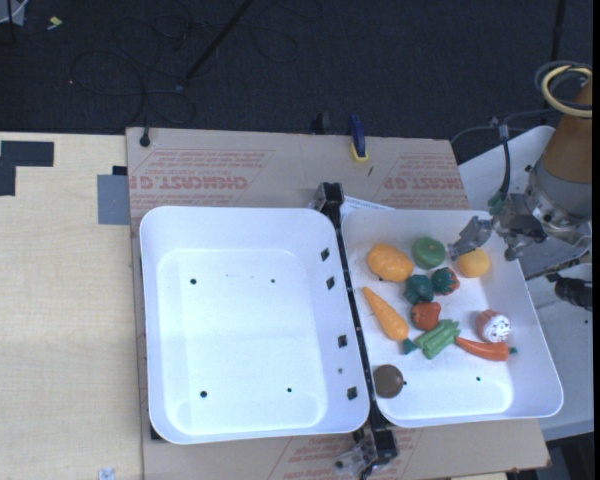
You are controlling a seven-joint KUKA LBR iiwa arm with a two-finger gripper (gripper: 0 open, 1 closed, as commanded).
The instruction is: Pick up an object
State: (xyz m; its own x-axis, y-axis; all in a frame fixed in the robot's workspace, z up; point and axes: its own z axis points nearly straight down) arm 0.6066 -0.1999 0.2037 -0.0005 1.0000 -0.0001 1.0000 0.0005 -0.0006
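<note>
Two shallow white bins sit side by side on the bench: the left bin (180, 238) and the right bin (535, 388), which carries all the toy food. From the middle of the right bin, an orange-yellow fruit (390, 262) lies at about ten o'clock, with a round green piece (429, 251) at twelve and a small yellow lemon (472, 263) at one o'clock. Just below the green piece sits a dark green cluster (419, 288), touching a small red-and-green bit (444, 281). A carrot (385, 313) slants at nine o'clock, a red pepper-like piece (426, 315) sits at the centre, and a green pod (438, 338) lies just under it at six. A long red chili (482, 348) rests at four o'clock, with a white-and-red ball (493, 325) just above it. A brown round object (387, 379) sits apart at seven o'clock, near the bin's inner wall

The gripper (502, 230) hangs over the bin's upper right rim, at about two o'clock, near the lemon. Its fingers stand apart, one (474, 234) reaching toward the lemon, with nothing between them
</note>
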